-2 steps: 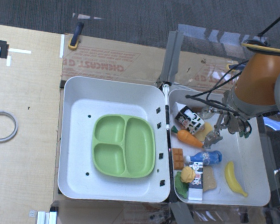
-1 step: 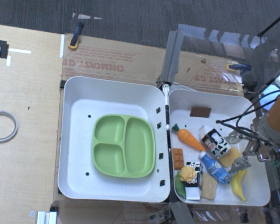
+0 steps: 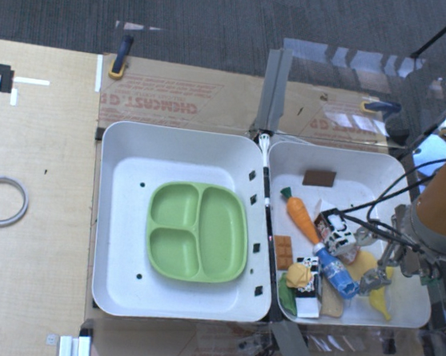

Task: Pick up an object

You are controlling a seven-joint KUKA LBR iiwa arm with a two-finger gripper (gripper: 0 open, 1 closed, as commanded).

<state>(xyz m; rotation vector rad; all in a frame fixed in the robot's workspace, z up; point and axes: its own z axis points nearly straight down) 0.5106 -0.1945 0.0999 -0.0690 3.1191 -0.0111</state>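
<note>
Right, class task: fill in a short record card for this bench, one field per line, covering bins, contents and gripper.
left bin: holds a green divided plate
right bin: holds a toy carrot, brown block, blue bottle and other small toys
gripper: low over the right bin's near right corner, beside yellow toys
grasp: cannot tell

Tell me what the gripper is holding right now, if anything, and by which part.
It cannot be told. The gripper hangs low over the yellow toy in the right bin, beside the blue bottle, but clutter hides whether anything sits between its tips.
</note>
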